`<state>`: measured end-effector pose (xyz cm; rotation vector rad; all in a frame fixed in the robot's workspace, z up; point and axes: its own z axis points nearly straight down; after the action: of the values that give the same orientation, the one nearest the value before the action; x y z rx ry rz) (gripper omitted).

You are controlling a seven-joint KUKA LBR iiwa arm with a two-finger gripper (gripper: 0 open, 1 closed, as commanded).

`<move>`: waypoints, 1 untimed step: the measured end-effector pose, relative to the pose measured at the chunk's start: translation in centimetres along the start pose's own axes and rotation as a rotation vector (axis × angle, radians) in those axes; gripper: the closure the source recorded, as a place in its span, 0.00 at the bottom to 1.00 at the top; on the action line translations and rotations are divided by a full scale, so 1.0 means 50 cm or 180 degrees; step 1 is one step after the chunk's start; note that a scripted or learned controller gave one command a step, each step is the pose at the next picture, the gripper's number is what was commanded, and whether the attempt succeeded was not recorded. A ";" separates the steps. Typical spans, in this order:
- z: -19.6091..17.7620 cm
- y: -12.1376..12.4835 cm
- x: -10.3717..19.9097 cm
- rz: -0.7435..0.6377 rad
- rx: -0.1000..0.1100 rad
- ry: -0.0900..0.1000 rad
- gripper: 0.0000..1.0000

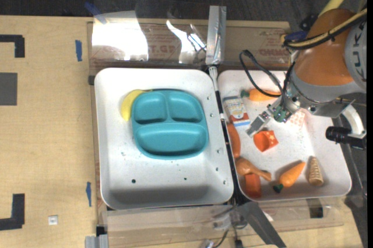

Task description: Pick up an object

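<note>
Two white bins are sitting side by side: a teal divided plate [170, 122] is lying in the left bin [111, 142], while my claw [261, 122] is hovering spread apart, gripping nothing, just above the red block [266, 140] in the right bin [335, 165].

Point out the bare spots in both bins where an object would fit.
Left bin: bare floor in front of the teal tray and along its left. Right bin: small gap between the orange block and cone; its left and front edges are crowded with carrots.
</note>
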<state>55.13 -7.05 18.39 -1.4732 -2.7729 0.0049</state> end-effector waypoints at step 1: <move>0.168 -0.074 -0.040 0.0103 -0.0028 -0.0018 0.00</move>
<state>53.17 -10.79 9.99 -1.5222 -2.7569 -0.0030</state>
